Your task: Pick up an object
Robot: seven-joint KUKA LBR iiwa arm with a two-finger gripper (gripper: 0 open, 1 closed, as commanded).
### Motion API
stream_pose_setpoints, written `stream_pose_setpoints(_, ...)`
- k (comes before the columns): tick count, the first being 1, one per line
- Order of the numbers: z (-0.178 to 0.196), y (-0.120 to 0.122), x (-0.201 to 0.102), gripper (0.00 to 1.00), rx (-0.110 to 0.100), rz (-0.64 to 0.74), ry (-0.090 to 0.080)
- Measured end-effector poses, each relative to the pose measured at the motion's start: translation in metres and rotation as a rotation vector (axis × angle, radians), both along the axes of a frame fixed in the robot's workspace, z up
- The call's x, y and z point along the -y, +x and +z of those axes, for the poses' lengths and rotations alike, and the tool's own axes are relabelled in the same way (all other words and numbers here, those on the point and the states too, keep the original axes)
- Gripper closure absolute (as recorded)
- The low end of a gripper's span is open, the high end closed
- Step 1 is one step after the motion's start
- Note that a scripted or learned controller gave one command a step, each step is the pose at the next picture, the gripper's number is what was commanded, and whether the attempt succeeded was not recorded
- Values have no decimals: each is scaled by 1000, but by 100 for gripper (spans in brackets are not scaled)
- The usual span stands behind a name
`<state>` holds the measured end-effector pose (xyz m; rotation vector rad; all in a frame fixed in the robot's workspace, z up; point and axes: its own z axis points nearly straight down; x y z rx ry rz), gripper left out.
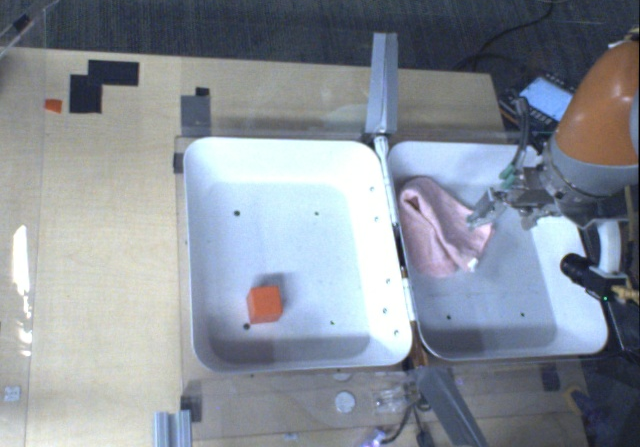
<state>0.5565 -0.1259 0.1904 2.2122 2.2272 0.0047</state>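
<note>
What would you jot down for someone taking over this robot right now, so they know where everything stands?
Gripper: over the right bin, at the right edge of the pink cloth. Whether its fingers are open or shut cannot be told from this view, so a grasp is not confirmed.
Pink cloth: lies crumpled in the right bin's left half, against the wall shared with the left bin.
Orange block: sits in the left bin, toward its near-left part, untouched.
Done: arm brought to the cloth.
Left: secure a grip and lift an object clear.
</note>
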Motion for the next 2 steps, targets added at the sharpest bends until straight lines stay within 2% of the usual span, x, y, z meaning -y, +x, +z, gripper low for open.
stream_pose_setpoints(1, -93, 36, 0, 0, 7, 218, -3)
stream_pose_setpoints(2, -97, 29, -9, 0, 18, 360, -9)
